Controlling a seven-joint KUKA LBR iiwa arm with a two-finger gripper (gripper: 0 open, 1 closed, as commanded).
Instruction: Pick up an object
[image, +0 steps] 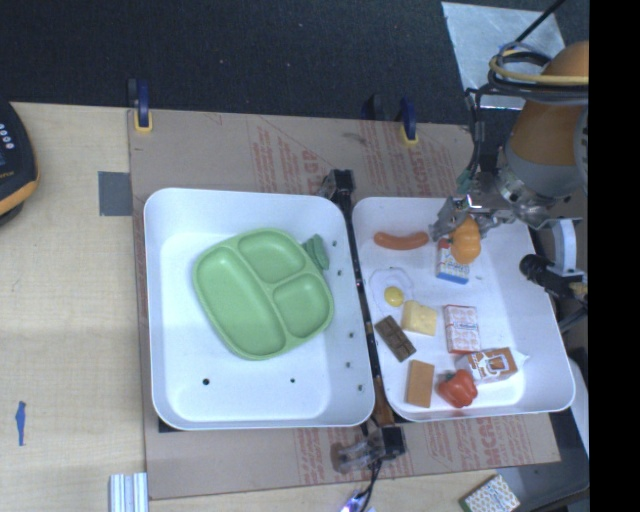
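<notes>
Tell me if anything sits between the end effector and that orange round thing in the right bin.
Nothing visible does. The end effector sits right at the orange round object, above the small carton in the right bin. The sausage lies off to the side, apart.

A small orange fruit-shaped toy (465, 241) sits between the gripper (462, 228) fingers, raised over the right bin's (540, 300) upper part, above a little carton (452, 264).

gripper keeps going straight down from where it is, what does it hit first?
Probably the orange fruit-like item right at the gripper, lying over a small carton in the right bin. Depth is hard to judge from this slanted view.
</notes>
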